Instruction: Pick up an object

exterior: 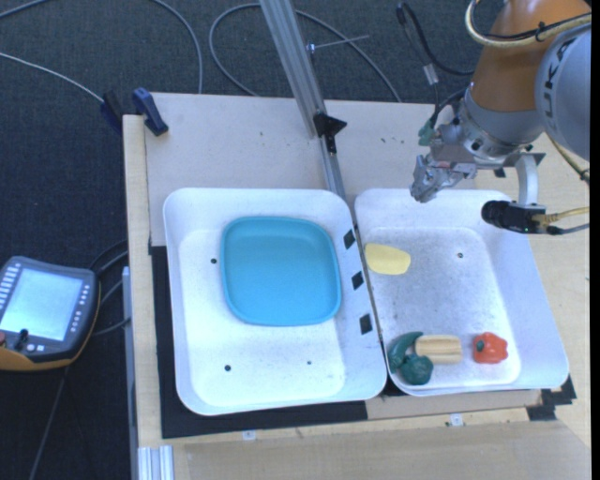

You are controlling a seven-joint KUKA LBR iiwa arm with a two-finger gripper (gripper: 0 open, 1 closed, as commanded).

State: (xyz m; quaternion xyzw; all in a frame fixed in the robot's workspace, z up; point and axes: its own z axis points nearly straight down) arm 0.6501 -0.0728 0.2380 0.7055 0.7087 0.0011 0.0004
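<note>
Maybe the gripper [430,180], apart or together I cannot tell, goes down at the right bin's [441,281] bare 12 o'clock edge and misses the yellow toy [387,260] at its 7 o'clock.

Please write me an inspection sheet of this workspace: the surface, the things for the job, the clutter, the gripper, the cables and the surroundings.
Surface: pale wooden bench bearing two shallow white bins side by side, left bin and right bin.
Job's things: in the right bin, a yellow rounded piece by the left wall; along the near wall a dark green vegetable toy, a tan block, a red pepper toy.
Clutter: light blue square plate in the left bin; blue clamp at the bench's far left corner.
Gripper: two-finger gripper above the right bin's far edge, holding nothing.
Cables: loops on the floor beyond the bench.
Surroundings: dark carpet; teach pendant at left.
</note>
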